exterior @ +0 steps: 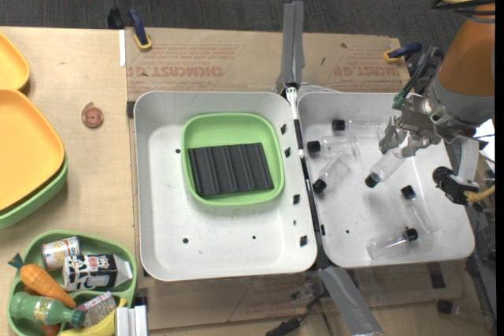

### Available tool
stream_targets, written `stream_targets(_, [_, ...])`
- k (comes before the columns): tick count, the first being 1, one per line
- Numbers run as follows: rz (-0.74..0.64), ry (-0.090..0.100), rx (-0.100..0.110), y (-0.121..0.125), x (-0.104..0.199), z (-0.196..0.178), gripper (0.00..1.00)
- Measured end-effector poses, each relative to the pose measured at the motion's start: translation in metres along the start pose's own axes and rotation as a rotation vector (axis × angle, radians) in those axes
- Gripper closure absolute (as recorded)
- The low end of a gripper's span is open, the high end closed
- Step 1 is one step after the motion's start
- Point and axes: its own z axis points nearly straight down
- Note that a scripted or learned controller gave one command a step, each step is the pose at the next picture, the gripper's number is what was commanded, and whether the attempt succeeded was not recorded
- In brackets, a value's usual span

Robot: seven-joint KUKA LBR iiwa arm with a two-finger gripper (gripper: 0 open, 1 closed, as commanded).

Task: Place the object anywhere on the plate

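Observation:
A green plate (pixel 232 127) sits in the left white bin (pixel 157 193) with a dark ribbed mat (pixel 231 169) lying on it. My gripper (pixel 403 144) hangs over the right bin (pixel 346 248), near its far right side. It is shut on the upper end of a clear vial (pixel 386 166). The vial slants down to the left and ends in a black cap (pixel 370 181). Gripper and vial are well to the right of the plate, past the divider between the bins.
Several more clear black-capped vials lie in the right bin, among them one at the front (pixel 390 244), one at the left (pixel 332 169) and one at the back (pixel 350 125). Orange plates (pixel 24 145) and a bowl of toy food (pixel 67 279) rest on the bench at left.

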Motion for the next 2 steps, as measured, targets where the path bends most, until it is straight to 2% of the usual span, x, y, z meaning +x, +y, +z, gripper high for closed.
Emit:
stream_targets(1, [0.000, 0.000, 0.000, 0.000, 0.000, 0.000, 0.00])
stream_targets(2, [0.171, 0.001, 0.002, -0.015, 0.063, 0.002, 0.00])
